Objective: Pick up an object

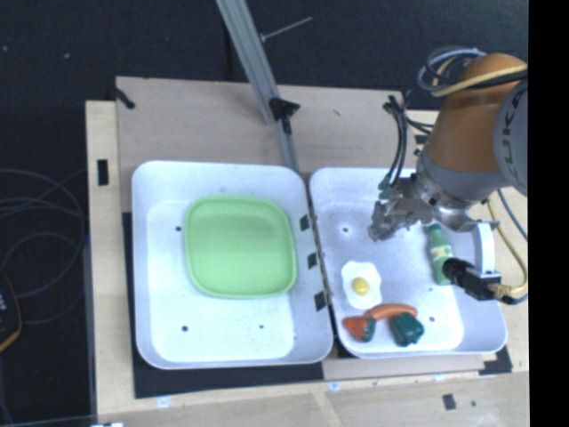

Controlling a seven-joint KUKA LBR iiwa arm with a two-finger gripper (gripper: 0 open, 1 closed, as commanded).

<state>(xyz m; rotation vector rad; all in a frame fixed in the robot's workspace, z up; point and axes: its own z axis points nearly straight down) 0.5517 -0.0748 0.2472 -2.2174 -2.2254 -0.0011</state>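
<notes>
My gripper (384,225) hangs over the upper middle of the right bin (356,189), above bare bin floor. A toy fried egg (361,284) lies below it, a short way toward the front. A green bottle (438,253) lies to the gripper's right, partly under the arm. Near the front edge rest an orange sausage (389,310), a red-orange piece (359,328) and a dark green piece (407,329). Nothing shows between the fingers.
The left bin (160,238) holds a light green square plate (240,246). A grey metal pole (253,52) slants down from the top to the gap between the bins. The arm's orange band and cables crowd the right side.
</notes>
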